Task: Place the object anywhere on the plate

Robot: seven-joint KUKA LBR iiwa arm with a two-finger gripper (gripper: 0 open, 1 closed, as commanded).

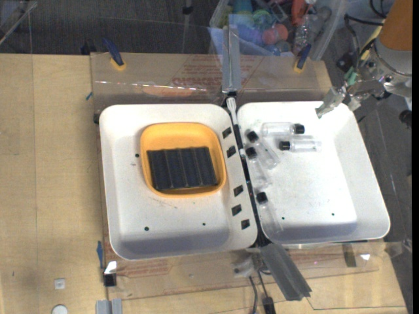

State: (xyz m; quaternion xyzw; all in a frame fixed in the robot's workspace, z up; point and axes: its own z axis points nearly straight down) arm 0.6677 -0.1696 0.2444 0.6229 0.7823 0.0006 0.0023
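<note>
Grey metal bracket (286, 277) juts from the bench's front edge, below the seam between the two bins.

Gripper (325, 110): hangs over the far right corner of the right bin (340, 201), tip just above the rim. Spread or closed, cannot tell; its tip reads as one pale wedge. Nothing seen in it. Arm (398, 18) enters from the upper right, orange band at the frame edge.

Right bin, far left part: clear vials with black caps. One vial (280, 130) lies on its side, cap toward the right. A second vial (301, 146) lies just in front of it, cap toward the left. More clear pieces (256, 157) lie against the divider wall, hard to separate; black caps show among them. All are well apart from the gripper.

Divider (234, 169): a row of small black tabs along it.

Left bin (124, 208): orange plate (183, 131) sits near the middle, toward the far side. A black ribbed block (182, 167) lies flat on the plate, covering most of its floor. None of the vials is on the plate.

Beyond the bins: two blue clamps, left clamp (116, 59) and right clamp (301, 57), on a clear sheet. Clear tub (281, 15) of coloured items stands behind the bench.
</note>
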